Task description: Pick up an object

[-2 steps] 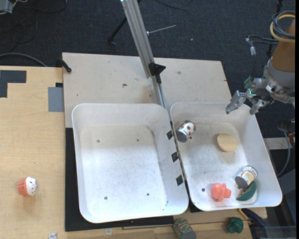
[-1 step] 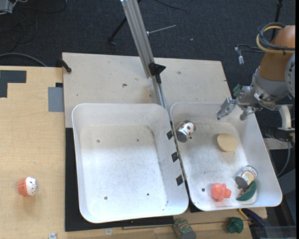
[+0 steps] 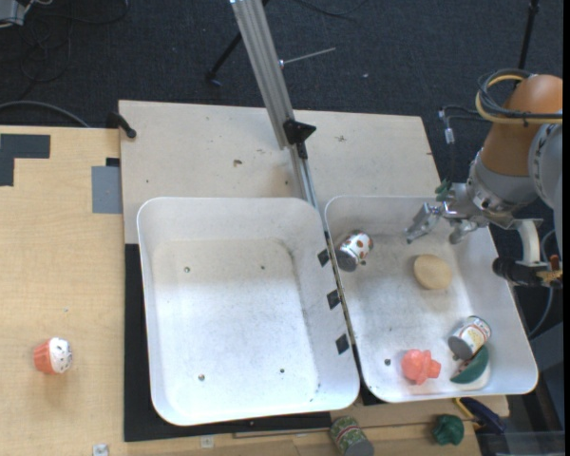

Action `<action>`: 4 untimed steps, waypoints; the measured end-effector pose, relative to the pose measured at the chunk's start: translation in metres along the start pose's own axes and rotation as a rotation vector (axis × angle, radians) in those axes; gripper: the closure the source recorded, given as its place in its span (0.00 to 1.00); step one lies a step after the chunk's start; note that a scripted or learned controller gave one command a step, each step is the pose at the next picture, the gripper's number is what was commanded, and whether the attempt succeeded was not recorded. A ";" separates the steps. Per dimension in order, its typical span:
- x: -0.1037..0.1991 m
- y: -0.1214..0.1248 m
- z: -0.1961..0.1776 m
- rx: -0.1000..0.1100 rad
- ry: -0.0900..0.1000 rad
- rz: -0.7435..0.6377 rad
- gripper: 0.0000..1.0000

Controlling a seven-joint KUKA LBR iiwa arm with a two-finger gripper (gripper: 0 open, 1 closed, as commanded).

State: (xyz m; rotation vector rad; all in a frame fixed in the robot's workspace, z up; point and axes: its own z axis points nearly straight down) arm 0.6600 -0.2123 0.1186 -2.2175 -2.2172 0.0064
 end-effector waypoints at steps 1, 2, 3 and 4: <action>0.001 0.000 0.029 -0.002 -0.001 -0.004 0.00; 0.002 0.001 0.017 -0.004 -0.001 -0.006 1.00; -0.002 -0.006 -0.030 -0.011 -0.003 0.001 1.00; -0.008 -0.008 -0.076 -0.011 -0.003 -0.001 1.00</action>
